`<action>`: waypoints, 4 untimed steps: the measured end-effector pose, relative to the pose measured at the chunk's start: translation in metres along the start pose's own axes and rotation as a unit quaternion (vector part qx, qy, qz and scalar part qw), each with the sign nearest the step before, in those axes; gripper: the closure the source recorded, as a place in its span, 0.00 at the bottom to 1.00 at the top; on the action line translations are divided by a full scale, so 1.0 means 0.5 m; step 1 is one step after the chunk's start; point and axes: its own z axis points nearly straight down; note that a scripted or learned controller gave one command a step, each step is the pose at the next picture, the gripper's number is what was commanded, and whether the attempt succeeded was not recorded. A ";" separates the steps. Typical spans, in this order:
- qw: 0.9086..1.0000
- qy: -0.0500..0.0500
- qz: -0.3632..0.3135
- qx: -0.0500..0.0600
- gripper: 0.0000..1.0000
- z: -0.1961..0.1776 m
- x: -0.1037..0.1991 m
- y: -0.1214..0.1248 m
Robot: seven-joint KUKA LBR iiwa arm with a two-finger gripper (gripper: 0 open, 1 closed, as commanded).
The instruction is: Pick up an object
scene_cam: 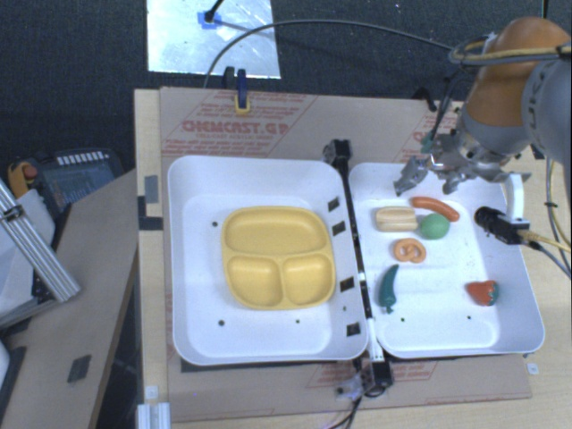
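My gripper (427, 183) hangs over the far side of the right bin (514, 329), with its two fingers spread open and nothing between them. Just below it lie an orange-red sausage (435, 208), a tan bread roll (395, 219) and a green ball (435, 228), all close together. Nearer the front sit a small orange pretzel (409, 251), a dark green pepper (389, 287) by the bin's left wall, and a red piece of toy fruit (482, 292) at the right.
The left bin (192, 239) holds a yellow divided tray (275, 257) in its middle. A black clip strip (350, 239) runs between the bins. Cardboard (268, 123) lies under both, and bench clutter stands at the far left.
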 end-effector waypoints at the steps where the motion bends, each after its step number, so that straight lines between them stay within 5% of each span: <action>1: 1.000 0.000 -0.001 0.001 0.00 0.120 0.005 0.012; 2: 1.000 0.000 0.000 0.001 0.00 0.224 0.006 0.012; 3: 1.000 0.000 -0.001 -0.001 1.00 0.197 0.005 0.014; 4: 1.000 0.000 0.000 -0.002 1.00 0.110 0.004 0.013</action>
